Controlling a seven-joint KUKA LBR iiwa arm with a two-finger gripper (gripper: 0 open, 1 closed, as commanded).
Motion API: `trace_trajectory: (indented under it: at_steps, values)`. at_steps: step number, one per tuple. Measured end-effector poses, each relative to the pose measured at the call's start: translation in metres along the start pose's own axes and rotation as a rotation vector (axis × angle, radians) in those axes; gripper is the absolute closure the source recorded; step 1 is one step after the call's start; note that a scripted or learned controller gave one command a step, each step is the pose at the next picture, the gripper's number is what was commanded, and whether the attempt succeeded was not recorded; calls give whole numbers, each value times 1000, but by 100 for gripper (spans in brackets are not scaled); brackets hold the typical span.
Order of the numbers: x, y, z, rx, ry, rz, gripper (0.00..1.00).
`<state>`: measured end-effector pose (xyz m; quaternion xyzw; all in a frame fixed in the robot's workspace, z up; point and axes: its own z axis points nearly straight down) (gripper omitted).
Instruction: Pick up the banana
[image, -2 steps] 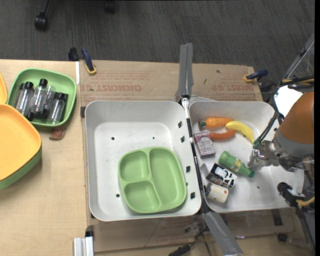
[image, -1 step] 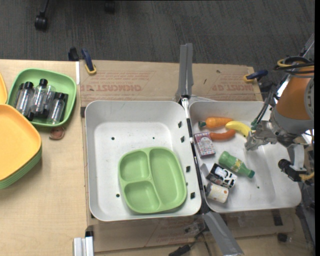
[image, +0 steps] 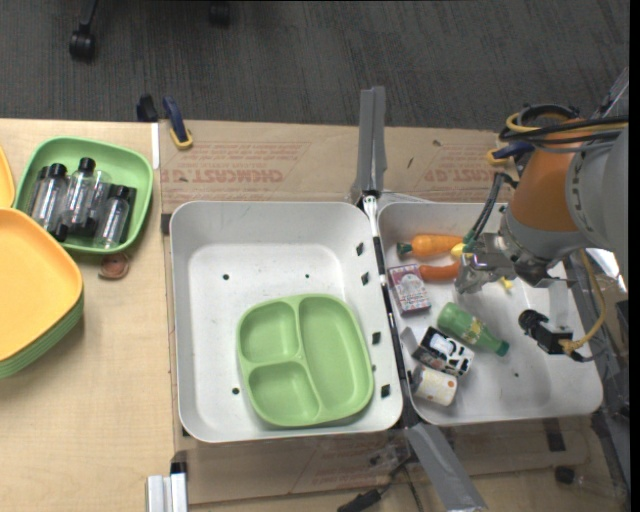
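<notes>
The pincer (image: 480, 268) is seen low in the right bin (image: 520, 395); its state cannot be told. A yellow bit, possibly the banana (image: 507, 284), is glimpsed just beside it.

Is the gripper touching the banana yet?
Cannot tell. In the camera view the gripper sits low over the banana, whose yellow shows just beneath it, but the wrist hides any contact or gap.

Dark carpet floor (image: 300, 50), wooden bench (image: 80, 430)

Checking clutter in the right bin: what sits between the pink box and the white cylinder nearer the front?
In the camera view, a small black-and-white packet lies between the pink box and the white cylinder.
</notes>
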<state>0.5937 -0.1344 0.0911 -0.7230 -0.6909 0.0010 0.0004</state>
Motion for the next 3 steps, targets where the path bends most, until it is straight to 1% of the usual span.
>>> trace_trajectory:
  at_steps: [1,2,3]
  values:
    - [23,43,0,-1,-1,170,100]
    - [-6,15,-11,-1,0,-195,100]
    - [-55,-53,-113,0,-1,263,100]
